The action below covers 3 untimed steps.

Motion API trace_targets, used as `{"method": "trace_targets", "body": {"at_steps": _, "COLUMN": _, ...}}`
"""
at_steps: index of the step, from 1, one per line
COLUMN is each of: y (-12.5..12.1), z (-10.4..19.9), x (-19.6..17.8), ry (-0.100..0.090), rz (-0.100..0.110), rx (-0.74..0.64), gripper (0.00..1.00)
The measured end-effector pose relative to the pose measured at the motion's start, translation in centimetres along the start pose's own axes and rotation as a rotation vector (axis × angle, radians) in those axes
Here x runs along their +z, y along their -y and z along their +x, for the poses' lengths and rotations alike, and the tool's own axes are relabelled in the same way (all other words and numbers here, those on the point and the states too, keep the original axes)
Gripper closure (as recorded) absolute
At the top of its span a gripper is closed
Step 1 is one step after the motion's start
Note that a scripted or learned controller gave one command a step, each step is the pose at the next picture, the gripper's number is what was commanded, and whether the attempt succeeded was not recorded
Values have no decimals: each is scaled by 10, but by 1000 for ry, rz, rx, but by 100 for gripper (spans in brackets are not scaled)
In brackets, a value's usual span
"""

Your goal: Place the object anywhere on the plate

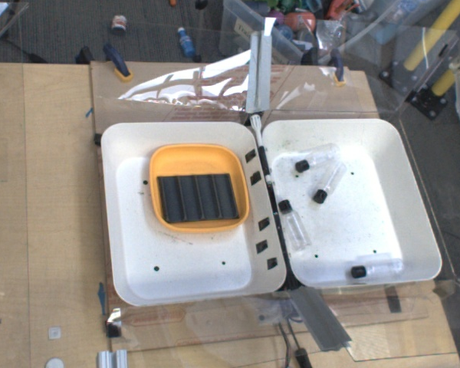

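An orange square plate (198, 159) sits in the left white bin (184, 271), toward its back. A black ribbed rectangular object (198, 198) lies flat on the plate, covering most of its middle. In the right white bin (383, 205) lie several clear plastic tubes with black caps: one near the back (316, 162), one just below it (328, 183), one along the left wall (291, 225), and one at the front edge (377, 267).
Black clips (261, 225) line the ridge between the two bins. A metal upright (258, 67) stands behind that ridge. A clear crate of coloured toys (314, 6) sits off the bench at the back right. Crinkled plastic film (192, 90) lies behind the left bin.
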<state>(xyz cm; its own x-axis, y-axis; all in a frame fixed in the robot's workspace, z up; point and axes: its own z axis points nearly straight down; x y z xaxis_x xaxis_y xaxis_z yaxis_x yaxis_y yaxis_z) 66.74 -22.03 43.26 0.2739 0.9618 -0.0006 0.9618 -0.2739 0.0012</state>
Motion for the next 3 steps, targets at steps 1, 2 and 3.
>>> {"method": "trace_targets", "body": {"at_steps": 1, "y": 0, "z": 3, "x": 0, "ry": 0, "rz": -1, "rx": 118, "gripper": 100}}
{"method": "trace_targets", "body": {"at_steps": 2, "y": 1, "z": 3, "x": 0, "ry": -1, "rz": 0, "rx": 154, "gripper": 100}}
{"method": "trace_targets", "body": {"at_steps": 3, "y": 1, "z": 3, "x": 0, "ry": 1, "rz": 0, "rx": 153, "gripper": 100}}
